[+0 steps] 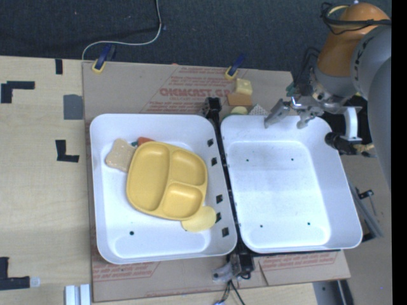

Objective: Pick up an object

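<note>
Hand (287, 114) spread (unladen); cardboard (184, 88) reads "CHICKCAST".

The light is even and rather bright, coming from above. The white bins (286, 189) look a little washed out, with soft, short shadows along their walls. The picture is slightly soft and grainy everywhere.
</note>
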{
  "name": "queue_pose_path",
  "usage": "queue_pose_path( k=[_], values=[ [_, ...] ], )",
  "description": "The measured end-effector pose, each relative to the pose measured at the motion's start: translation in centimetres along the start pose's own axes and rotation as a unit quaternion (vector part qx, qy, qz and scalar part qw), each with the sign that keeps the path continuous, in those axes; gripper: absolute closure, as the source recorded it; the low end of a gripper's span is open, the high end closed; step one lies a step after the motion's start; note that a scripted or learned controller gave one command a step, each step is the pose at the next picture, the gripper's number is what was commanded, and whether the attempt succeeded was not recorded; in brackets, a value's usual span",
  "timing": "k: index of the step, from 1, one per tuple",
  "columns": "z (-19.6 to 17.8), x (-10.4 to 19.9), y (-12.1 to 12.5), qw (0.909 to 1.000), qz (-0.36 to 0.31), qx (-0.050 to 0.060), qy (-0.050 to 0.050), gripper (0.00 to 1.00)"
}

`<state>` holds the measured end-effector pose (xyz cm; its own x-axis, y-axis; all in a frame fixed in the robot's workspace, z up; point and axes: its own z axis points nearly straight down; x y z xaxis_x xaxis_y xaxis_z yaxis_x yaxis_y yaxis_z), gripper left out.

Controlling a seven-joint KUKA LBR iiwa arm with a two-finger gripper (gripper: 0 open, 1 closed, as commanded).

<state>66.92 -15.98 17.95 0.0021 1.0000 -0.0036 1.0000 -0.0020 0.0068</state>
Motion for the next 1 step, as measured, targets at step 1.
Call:
queue_pose_path(
  k=[1],
  values=[
    [9.55,6.24,-4.27,1.0,-0.003,0.008,0.003,0.0]
  ],
)
